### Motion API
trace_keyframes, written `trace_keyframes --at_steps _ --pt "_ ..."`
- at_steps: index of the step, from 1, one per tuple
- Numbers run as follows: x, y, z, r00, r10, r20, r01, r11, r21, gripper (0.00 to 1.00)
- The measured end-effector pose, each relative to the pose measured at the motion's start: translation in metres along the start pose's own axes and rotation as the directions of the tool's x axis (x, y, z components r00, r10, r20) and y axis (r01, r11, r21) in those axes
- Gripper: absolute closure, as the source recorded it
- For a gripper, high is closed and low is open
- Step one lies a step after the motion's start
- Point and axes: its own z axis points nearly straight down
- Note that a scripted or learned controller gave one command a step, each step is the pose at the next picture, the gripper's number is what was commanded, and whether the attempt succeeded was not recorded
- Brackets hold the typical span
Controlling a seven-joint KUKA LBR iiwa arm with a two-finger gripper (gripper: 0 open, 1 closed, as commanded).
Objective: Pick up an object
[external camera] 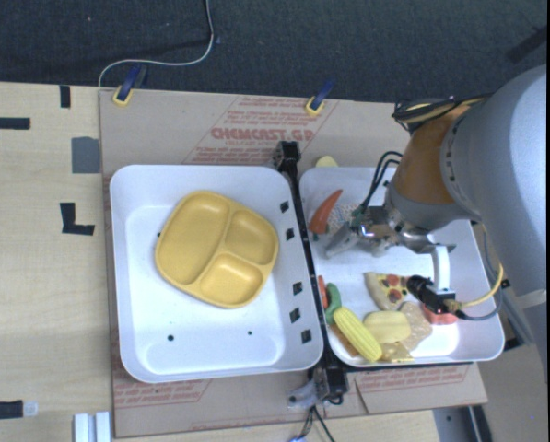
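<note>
Gripper [341, 240]: low in the right bin [468, 343], near that bin's left wall.
Carrot [325, 210]: just above the gripper in view, toward the bin's far side.
Pizza slice [386, 289]: below and right of the gripper, nearer the bench's front.
Corn cob [357, 332]: below the gripper, near the right bin's front edge, beside the pizza slice.
Divided plate [217, 248]: left of the gripper, across the wall between the bins, lying in the left bin [141, 339].
Arm [440, 168]: right of the gripper, above the right bin.
Cardboard sheet [247, 127]: beneath both bins.
</note>
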Motion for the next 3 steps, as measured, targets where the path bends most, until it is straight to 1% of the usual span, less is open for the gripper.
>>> trace_keyframes --at_steps 1,2,3 --pt "0.014 0.066 0.0 1.0 -0.002 0.009 0.002 1.0 0.011 0.0" --pt "0.003 0.082 0.001 1.0 0.0 0.004 -0.001 1.0 0.025 0.0" --pt "0.004 0.082 0.001 1.0 0.001 0.006 -0.001 1.0 0.023 0.0"
